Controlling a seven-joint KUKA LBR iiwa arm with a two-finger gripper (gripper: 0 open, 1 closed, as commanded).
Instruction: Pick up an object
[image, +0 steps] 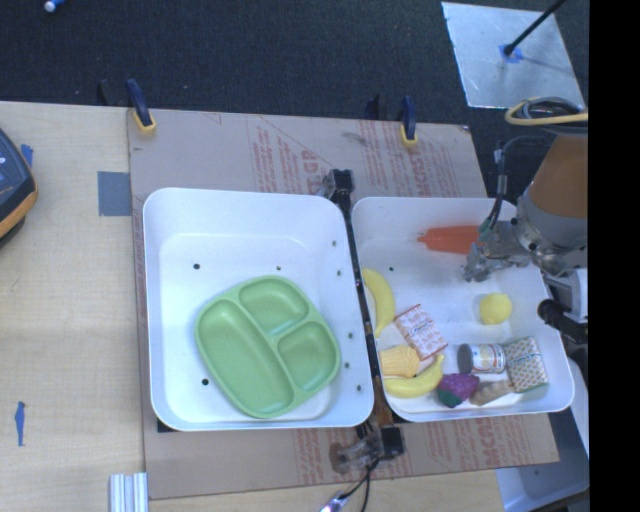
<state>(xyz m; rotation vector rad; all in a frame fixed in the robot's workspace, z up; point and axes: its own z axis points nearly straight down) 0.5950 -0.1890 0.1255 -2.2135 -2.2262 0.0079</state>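
The gripper (481, 264) hangs over the right bin (400, 215) beside an orange toy (450, 238), nothing lifted yet; its grip is unclear.

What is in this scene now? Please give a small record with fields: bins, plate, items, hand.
left bin: holds a green plate with three compartments, tilted
right bin: holds the small items
items near divider: two bananas, red-white packet
items at near edge: small can, purple piece, patterned box
items at far side: orange piece, yellow ball
hand: over the right bin, beside the orange piece, above the yellow ball in the view
held: nothing seen between its fingers
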